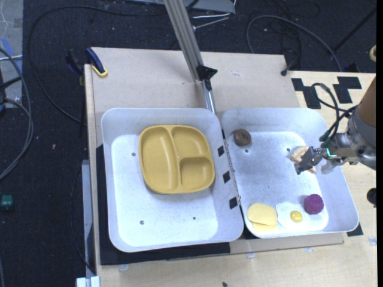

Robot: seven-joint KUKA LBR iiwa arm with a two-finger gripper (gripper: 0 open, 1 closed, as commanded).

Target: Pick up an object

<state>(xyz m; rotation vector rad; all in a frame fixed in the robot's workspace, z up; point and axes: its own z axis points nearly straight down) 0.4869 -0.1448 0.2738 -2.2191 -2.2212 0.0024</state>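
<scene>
In the right bin (pixel 263 172) lie a brown round piece (pixel 242 137) at the back left, a yellow block (pixel 262 214) and a fried-egg toy (pixel 291 215) at the front, and a purple ball (pixel 313 204) at the front right. A small tan object (pixel 295 154) sits at the right side of this bin. My gripper (pixel 307 160) reaches in from the right and hangs directly beside the tan object, touching or nearly touching it. Whether the object is in its grasp is not visible.
The left bin (pixel 125 220) holds a yellow divided plate (pixel 176 159). A metal pole (pixel 185 34) slants from the top down to the seam between the bins. Black clips (pixel 226 175) line that seam. The bench (pixel 149 76) extends behind the bins.
</scene>
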